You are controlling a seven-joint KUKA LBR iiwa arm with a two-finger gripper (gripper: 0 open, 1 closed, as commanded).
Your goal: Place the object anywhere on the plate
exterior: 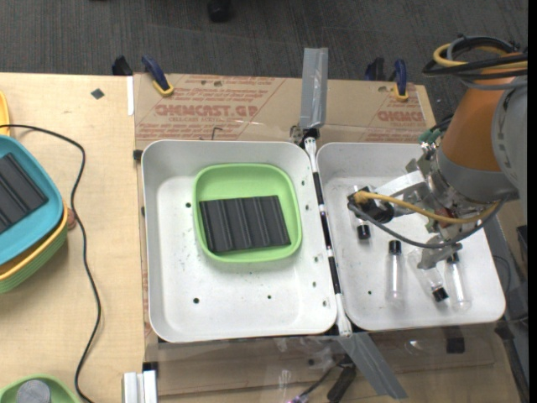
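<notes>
Tube (393, 269) — upright in view, cap up

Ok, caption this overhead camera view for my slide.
Grey arm's end effector above clear plastic vials in right white bin; green square plate waits left.

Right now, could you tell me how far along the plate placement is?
Nothing looks placed yet: the green plate in the left bin carries only its dark ridged insert. The gripper is low in the right bin among clear tubes; I cannot tell whether it holds one. Pickup, transfer and release remain.
</notes>
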